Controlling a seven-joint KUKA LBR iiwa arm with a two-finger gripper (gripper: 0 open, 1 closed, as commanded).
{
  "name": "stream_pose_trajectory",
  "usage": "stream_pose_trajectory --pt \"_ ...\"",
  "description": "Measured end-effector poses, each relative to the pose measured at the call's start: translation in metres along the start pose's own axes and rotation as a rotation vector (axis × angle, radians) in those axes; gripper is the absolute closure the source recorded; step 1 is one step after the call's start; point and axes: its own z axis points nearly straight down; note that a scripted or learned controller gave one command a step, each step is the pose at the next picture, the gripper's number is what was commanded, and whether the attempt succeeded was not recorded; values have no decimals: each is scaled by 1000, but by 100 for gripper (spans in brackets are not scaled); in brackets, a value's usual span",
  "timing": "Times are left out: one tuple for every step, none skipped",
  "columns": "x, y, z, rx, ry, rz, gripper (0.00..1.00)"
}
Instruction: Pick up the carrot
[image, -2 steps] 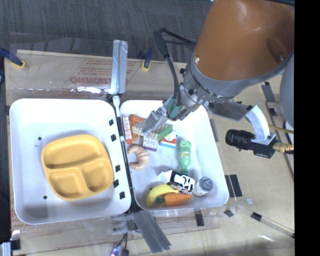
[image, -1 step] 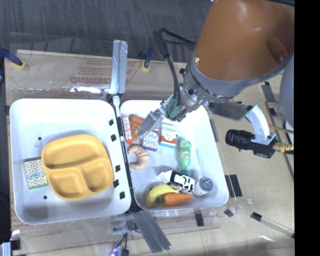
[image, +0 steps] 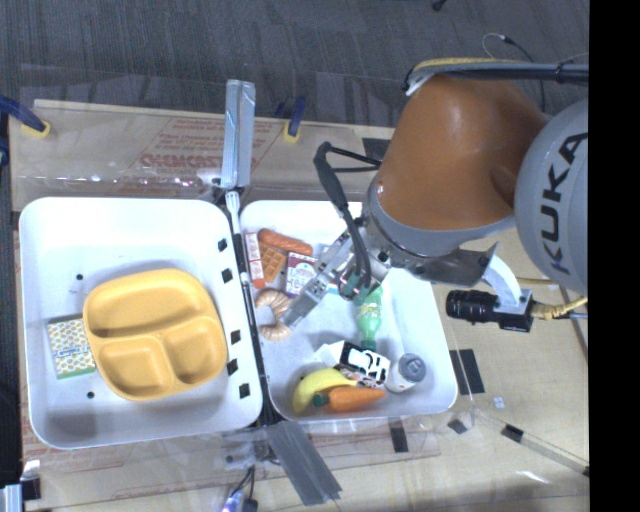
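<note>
Two bins; the right bin (image: 432, 330) is crowded. Carrot (image: 356, 398) lies at its front edge, apart from the gripper (image: 305, 300), whose state cannot be told.

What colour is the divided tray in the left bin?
Yellow tray, plain; clearest in the camera view.

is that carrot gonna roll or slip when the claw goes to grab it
Probably some of both. The carrot looks smooth and tapered, so it may slide out toward its thin end. It lies against the banana near the right bin's front wall, which may stop rolling but crowd the claw.
</note>
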Motion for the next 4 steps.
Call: stream_pose_trajectory --pt "-9 -11 142 0 2 22 0" --pt "-67 -72 208 0 4 78 0" --pt "-67 -71 198 1 4 71 100" --pt "-1 0 145 -2 1 253 100"
